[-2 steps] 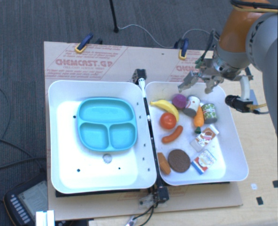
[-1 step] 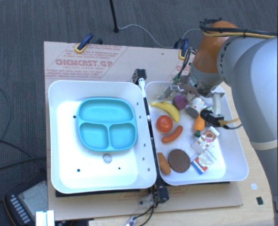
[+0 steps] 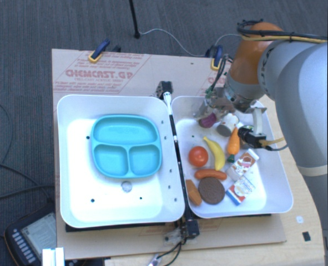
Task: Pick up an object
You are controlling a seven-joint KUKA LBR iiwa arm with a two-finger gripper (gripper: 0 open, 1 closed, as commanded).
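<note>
Camera view: gripper (image 3: pixel 216 105) low at right white bin (image 3: pixel 274 195) far edge, over small purple round object (image 3: pixel 207 120); jaw state unclear. Centre on it, descend straight, avoid orange carrot (image 3: pixel 233 142).

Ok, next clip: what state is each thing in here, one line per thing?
Gripper: low over the far end of the right bin, at the purple piece.
Purple piece: lying in the bin.
Tomato: resting on the bin floor.
Banana: lying flat beside the tomato.
Carrot: lying flat.
Brown cookie: flat.
Blue tray: upright in the left bin.
</note>
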